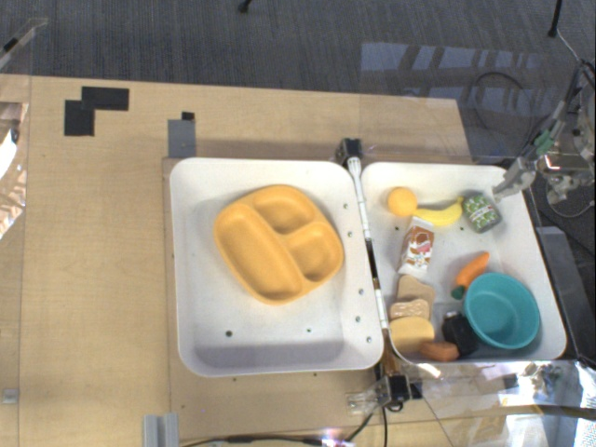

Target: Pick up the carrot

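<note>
Across the bench (93,296) you have 2 shallow white bins side by side, so start with the big picture. Your left bin (200,343) holds just 1 thing, a yellow divided plate (277,242) with 3 compartments, sitting near its middle. Your right bin (545,250) is the busy one. Largest in there is the teal bowl (502,312), upright in the near right corner. Next down, a banana (441,213) lies along the far side with a small yellow ball (401,201) touching its left end, and a green packet (480,211) just beside its right end. A white snack pouch (418,249) stands in the middle, and below it sit tan blocks (413,310) that look like bread or cheese, beside a dark object (458,331) I can't identify.

Now your target: the carrot (473,269), orange with a green stub at its lower left end, lies tilted just beside the far left rim of the bowl, possibly touching it.

Up at the far right corner, the gripper (511,181) hangs over the bin's edge, well apart from the carrot. Whether it is spread or closed, I cannot tell.

My read: it's likely a light, rigid plastic toy, smooth and tapered, so it could squirt out. You'd do best to pinch across the thick middle, with the jaws set crosswise to its length and clear of the bowl rim.
</note>
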Controlling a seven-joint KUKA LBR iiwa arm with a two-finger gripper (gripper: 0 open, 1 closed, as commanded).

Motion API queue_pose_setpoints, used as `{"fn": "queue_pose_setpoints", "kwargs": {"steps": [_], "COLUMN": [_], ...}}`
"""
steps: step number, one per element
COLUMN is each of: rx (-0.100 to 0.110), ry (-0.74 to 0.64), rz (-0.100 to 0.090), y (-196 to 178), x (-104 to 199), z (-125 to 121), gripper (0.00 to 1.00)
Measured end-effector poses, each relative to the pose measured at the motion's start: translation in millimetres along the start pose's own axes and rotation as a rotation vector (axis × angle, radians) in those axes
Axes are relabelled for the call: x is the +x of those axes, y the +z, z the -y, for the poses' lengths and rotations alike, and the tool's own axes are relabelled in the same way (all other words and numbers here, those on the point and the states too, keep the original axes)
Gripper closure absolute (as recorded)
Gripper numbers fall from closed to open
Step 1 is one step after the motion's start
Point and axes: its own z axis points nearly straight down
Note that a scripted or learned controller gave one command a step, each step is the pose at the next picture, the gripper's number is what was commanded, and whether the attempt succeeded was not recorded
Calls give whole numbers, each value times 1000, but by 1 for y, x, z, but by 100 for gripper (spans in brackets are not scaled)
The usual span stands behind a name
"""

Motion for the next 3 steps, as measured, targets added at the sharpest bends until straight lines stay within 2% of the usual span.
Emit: {"fn": "queue_pose_setpoints", "kwargs": {"steps": [1, 2, 3], "rx": [12, -13, -20], "ry": [-43, 74, 69], "rz": [-3, 4, 1], "y": [127, 190, 178], "x": [-14, 27, 29], "z": [19, 64, 61], "gripper": [0, 0, 100]}}
